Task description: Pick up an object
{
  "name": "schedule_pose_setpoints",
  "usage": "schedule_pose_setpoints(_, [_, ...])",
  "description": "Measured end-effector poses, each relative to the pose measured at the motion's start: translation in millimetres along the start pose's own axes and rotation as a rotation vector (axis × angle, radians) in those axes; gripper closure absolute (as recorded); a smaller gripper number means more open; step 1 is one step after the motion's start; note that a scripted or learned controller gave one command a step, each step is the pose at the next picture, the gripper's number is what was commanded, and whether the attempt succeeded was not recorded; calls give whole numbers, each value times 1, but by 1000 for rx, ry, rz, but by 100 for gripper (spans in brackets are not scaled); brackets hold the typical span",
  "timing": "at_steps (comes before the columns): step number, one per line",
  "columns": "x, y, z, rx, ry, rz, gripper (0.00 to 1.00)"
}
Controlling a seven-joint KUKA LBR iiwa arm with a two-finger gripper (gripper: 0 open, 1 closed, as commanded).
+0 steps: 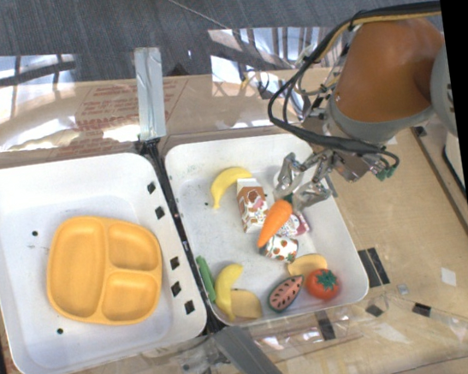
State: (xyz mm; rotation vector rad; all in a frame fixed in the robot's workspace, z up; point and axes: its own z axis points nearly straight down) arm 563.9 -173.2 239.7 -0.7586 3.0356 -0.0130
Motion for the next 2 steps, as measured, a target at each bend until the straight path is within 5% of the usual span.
schedule_pose_setpoints(1, [2,1,6,-8,8,2,0])
schedule_pose_setpoints(2, [-20,21,130,-17,17,161,0])
